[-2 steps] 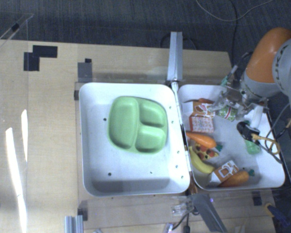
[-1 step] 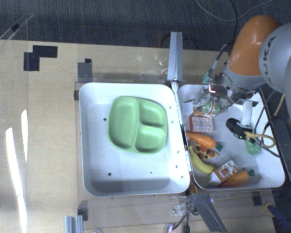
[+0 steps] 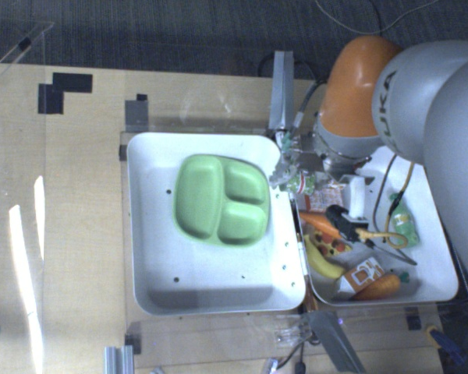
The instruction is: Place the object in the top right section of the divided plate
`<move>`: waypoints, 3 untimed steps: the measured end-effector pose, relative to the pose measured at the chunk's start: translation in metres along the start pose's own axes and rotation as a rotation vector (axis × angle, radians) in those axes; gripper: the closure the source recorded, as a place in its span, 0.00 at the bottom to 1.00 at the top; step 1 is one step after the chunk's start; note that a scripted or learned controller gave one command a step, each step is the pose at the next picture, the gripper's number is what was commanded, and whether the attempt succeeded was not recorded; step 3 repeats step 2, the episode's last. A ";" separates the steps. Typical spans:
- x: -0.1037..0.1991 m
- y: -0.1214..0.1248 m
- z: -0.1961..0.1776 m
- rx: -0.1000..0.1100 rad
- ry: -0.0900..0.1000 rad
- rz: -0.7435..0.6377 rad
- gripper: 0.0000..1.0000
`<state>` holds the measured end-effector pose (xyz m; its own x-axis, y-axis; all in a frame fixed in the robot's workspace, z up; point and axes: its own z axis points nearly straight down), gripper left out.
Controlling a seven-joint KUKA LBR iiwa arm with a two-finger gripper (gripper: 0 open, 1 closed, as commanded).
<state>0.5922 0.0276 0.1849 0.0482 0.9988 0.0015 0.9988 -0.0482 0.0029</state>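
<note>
Apparently bare, green plate [image 3: 218,199] occupies left bin [image 3: 152,271].

A pale green moulded three-section plate [image 3: 221,199] lies in a glossy white shallow plastic bin [image 3: 210,287]. The second white bin [image 3: 441,275] holds a curved yellow banana [image 3: 320,260], an orange carrot [image 3: 378,287] and a translucent green bottle [image 3: 403,228]. The big grey metal arm [image 3: 441,107] carries a rounded orange band [image 3: 357,88].

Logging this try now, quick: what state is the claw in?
Claw: cannot be told; it sits at the divider between the two bins, beside the green divided plate.
</note>
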 end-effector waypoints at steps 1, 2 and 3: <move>0.061 -0.054 -0.026 0.000 0.001 -0.114 1.00; 0.060 -0.054 -0.026 -0.001 0.001 -0.112 0.00; 0.060 -0.054 -0.026 -0.001 0.001 -0.112 0.00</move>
